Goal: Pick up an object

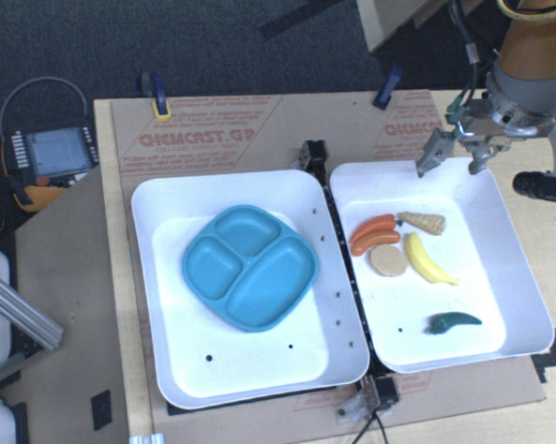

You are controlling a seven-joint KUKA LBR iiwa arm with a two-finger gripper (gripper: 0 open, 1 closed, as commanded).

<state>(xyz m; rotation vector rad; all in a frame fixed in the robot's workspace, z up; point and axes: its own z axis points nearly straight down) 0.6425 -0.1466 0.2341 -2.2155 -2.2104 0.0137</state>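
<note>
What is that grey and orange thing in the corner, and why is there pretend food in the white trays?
That is a robot arm. The picture comes from one camera fixed above the bench, looking down at a slant. At the end of the arm is its gripper, two fingers spread open with nothing between them, hanging over the far edge of the right bin. That bin holds toy food: a banana, two sausages, an ice-cream cone, a round tan cookie and a dark green pepper. The left bin holds a blue plate with three sections. The robot's job is to pick something up.
</note>
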